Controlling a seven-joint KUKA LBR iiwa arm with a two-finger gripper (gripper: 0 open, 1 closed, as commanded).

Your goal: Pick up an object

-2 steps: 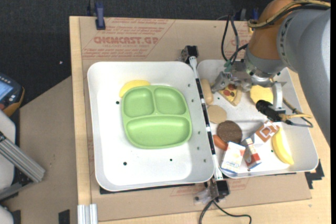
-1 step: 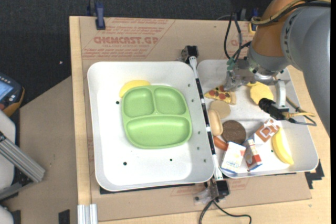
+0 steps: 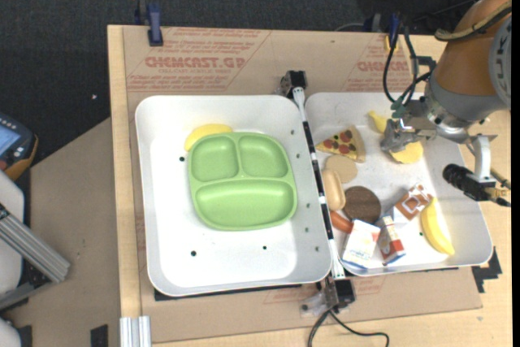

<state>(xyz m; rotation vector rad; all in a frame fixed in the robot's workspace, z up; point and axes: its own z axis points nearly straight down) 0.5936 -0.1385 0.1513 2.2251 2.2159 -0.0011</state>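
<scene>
Left bin (image 3: 162, 175) held green divided tray (image 3: 241, 180), yellow piece (image 3: 207, 132) peeking from behind. Right bin (image 3: 479, 252): pizza slice (image 3: 341, 144), banana (image 3: 437, 229), small cartons. My gripper (image 3: 400, 136) sat over pale yellow wedge (image 3: 407, 152) near far edge; finger state, cannot tell.

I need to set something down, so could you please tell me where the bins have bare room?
Left bin: bare floor in front of the green tray and along its left wall. Right bin: crowded along the divider and front; a small bare patch between the pizza slice and banana.
</scene>
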